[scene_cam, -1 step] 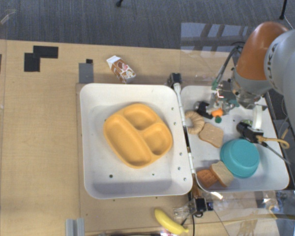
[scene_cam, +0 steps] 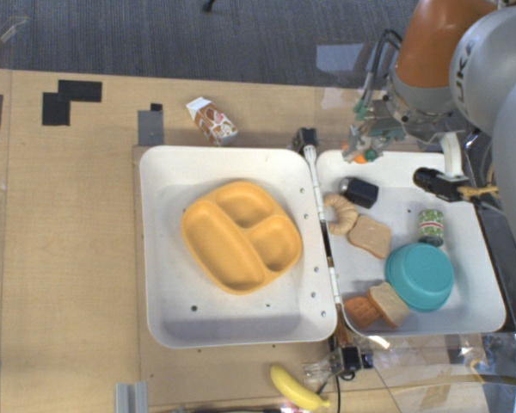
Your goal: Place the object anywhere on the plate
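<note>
Yellow three-compartment plastic plate (scene_cam: 241, 235) in the left white bin (scene_cam: 163, 317) has nothing on it, so the placing isn't done. Pincer (scene_cam: 365, 149) hovers over the right bin's (scene_cam: 490, 317) far rim; its grip state I cannot tell. Candidate objects, e.g. tan toast slice (scene_cam: 371, 236), lie in the right bin.

Yellow divided plate (scene_cam: 241, 246), left bin.

You see a tan wooden bench (scene_cam: 60, 256) with black tape marks (scene_cam: 69, 100) at its far-left corner — beyond it, dark grey carpet (scene_cam: 155, 24) in even light.
</note>
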Action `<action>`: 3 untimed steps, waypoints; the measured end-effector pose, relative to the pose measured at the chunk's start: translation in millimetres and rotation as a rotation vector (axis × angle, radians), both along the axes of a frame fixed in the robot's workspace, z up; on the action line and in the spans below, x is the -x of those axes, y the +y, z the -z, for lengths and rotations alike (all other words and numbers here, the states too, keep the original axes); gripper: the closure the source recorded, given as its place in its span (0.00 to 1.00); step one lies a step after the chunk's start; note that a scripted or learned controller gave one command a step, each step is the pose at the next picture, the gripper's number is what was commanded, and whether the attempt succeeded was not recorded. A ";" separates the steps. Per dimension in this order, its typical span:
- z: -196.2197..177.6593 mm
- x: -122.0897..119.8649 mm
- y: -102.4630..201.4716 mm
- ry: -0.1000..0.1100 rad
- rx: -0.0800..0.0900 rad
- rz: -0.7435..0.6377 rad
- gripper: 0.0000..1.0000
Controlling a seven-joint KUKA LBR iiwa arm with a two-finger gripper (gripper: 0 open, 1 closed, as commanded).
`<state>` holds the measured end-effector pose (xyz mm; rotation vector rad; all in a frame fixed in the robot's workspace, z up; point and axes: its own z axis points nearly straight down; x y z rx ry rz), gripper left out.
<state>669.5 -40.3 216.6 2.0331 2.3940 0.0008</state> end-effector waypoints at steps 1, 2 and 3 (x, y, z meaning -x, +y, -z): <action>-10.6 -0.7 0.9 0.000 0.000 -0.007 1.00; -22.8 -2.6 1.9 -0.007 0.001 -0.013 1.00; -22.8 -2.7 2.1 -0.007 0.001 -0.014 0.00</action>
